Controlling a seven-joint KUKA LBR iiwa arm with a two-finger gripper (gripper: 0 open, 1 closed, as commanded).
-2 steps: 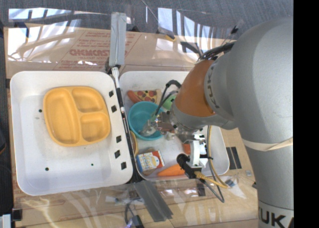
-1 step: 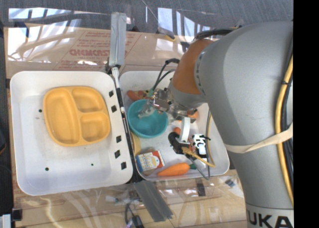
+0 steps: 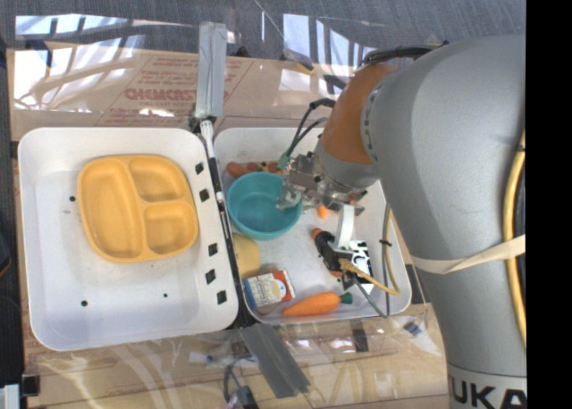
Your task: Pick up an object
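Gripper (image 3: 295,191) low in right bin (image 3: 297,264), at right rim of teal bowl (image 3: 257,206); contact with rim not discernible. Grip opening: cannot be told from this angle. Teal bowl upright at left side of bin, near the divider. Below bowl in view: yellow fruit (image 3: 246,255), small carton (image 3: 268,290), carrot (image 3: 311,305) along near wall. Left bin (image 3: 54,282): yellow divided plate (image 3: 136,206), well apart from gripper.

Teal bowl (image 3: 261,204): round, upright, mouth up, left of centre in right bin (image 3: 259,141). Orange carrot (image 3: 311,305): on its side along near wall. Small printed carton (image 3: 269,289): lying flat, just left of carrot. Yellow rounded piece (image 3: 246,254): against left wall, between bowl and carton. Small orange bits (image 3: 241,169): by far wall, behind bowl.
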